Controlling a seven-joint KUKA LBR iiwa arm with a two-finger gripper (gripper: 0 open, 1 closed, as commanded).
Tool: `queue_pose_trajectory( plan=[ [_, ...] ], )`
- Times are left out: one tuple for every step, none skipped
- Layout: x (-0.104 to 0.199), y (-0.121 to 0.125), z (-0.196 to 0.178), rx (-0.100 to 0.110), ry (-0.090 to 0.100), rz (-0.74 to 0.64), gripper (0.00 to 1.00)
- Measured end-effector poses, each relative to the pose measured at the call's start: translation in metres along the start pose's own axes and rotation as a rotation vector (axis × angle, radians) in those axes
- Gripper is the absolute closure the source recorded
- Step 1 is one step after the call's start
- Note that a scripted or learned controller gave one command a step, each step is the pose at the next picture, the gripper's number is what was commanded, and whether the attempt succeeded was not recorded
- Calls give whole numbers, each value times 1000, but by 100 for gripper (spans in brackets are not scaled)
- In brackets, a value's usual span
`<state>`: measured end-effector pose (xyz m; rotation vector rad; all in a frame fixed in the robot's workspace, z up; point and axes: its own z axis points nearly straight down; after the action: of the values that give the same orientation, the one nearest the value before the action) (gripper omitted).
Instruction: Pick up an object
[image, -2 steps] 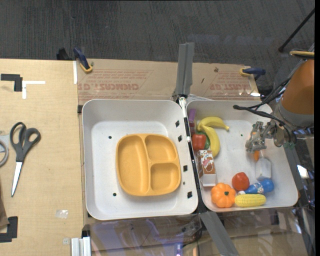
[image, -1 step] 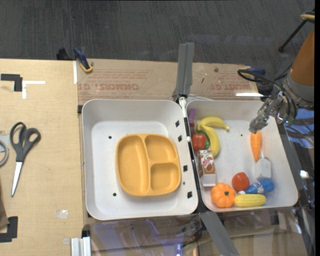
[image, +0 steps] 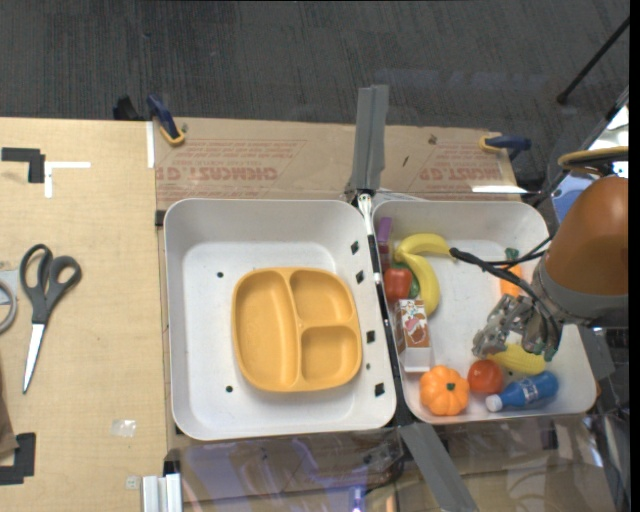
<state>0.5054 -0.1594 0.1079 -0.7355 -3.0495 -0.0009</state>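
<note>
We see the gripper (image: 515, 335) low inside the right bin (image: 468, 222), near its right wall, but its fingers are a blurred metallic tangle and we cannot tell whether they are wide, narrow or closed on something. The arm (image: 590, 245) above it covers the right part of this bin, and its orange band hides what lies below it.

The left bin (image: 190, 330) holds a yellow divided plate (image: 297, 328) with three compartments, lying flat in the middle.

In the right bin, a banana (image: 425, 258) lies near the left wall. Under it we find a red object (image: 397, 283), partly covered, and a small printed packet (image: 413, 325). A little orange pumpkin (image: 444, 390) sits at the front, and a red tomato (image: 485, 375) is just beside it. A blue bottle (image: 525, 392) with white cap lies at the front right. A yellow item (image: 520, 360) shows just under the gripper; we cannot tell what it is.

On the bench at the left, scissors (image: 40, 300) lie well apart from the bins.
</note>
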Motion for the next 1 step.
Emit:
queue_pose_trajectory(
  plan=[
    [-1, 1, 0, -1, -2, 0, 0]
  ],
)
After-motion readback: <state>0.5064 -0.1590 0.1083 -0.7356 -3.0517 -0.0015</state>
